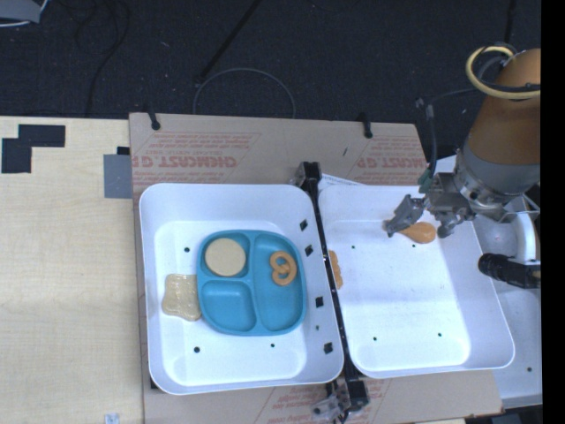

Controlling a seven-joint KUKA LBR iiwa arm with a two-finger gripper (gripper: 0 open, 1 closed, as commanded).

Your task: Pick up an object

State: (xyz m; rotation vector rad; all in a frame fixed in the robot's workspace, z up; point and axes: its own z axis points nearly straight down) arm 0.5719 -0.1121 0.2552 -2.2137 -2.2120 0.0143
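From the camera view, the arm (503, 122) reaches in over the right bin (459, 325), with the gripper (422, 217) low near that bin's far edge. An orange object (423, 232) lies on the bin floor there, just beside the gripper and partly under it. Whether the fingers are spread or closed I cannot tell; the object appears to rest on the bin, not between them. A second small orange piece (335, 270) sits against the right bin's left edge, by the divider. In the left bin (177, 343) a blue compartment tray (238, 312) holds a round tan disc (224, 256) in its far-left compartment and a pretzel (282, 268) in the far-right one; a pale slice (181, 297) lies touching the tray's left edge. The step in hand looks like the approach to a grasp. Next, the gripper would need to centre over the orange object, close on it, and lift straight up.
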